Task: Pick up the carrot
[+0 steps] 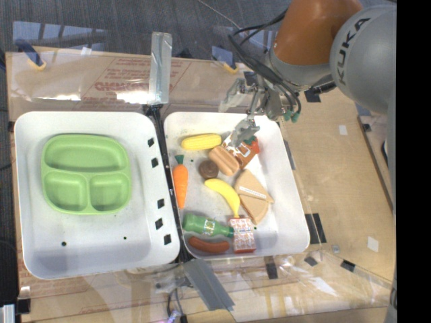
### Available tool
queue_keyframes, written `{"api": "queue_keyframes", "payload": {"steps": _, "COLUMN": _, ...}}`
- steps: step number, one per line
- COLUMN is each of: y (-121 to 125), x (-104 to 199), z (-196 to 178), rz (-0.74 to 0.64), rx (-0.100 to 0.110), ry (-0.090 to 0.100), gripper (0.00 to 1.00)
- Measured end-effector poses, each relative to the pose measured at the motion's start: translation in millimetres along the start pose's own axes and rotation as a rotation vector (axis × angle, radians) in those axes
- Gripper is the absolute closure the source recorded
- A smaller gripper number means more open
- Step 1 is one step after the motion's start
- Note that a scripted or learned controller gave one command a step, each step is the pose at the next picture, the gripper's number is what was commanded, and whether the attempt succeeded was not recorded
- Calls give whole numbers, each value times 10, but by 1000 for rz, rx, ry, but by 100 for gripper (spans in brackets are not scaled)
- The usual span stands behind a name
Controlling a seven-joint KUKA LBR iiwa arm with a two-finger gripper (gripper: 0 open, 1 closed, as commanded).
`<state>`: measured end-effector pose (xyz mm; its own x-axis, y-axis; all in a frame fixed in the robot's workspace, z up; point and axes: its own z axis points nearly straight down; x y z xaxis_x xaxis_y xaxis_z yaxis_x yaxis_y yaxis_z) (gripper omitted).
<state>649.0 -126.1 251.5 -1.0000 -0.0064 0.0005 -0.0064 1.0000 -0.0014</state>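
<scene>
The carrot is orange with a green top and lies lengthwise against the left wall of the right bin, top pointing to the back. My gripper hangs over the back of that bin, above a red-orange bottle and a hot dog. It is well to the right of the carrot and behind it, with nothing seen held.
Also in the right bin are a yellow corn cob, a brown round piece, a banana, a bread wedge, a green bottle, a sausage and a small box. The left bin holds a green divided plate.
</scene>
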Motion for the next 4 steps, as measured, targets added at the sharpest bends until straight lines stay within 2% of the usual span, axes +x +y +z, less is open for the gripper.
{"api": "queue_keyframes", "payload": {"steps": 1, "y": 761, "x": 441, "z": 611, "rz": 89, "rx": -3, "ry": 3, "gripper": 0}}
{"api": "queue_keyframes", "payload": {"steps": 2, "y": 205, "x": 640, "z": 1441, "rz": -18, "rx": -2, "ry": 6, "gripper": 0}}
{"api": "queue_keyframes", "payload": {"steps": 3, "y": 367, "x": 242, "z": 1594, "rz": -263, "rx": -2, "ry": -3, "gripper": 0}}
{"api": "queue_keyframes", "payload": {"steps": 4, "y": 376, "x": 229, "z": 1482, "rz": -265, "rx": -2, "ry": -6, "gripper": 100}}
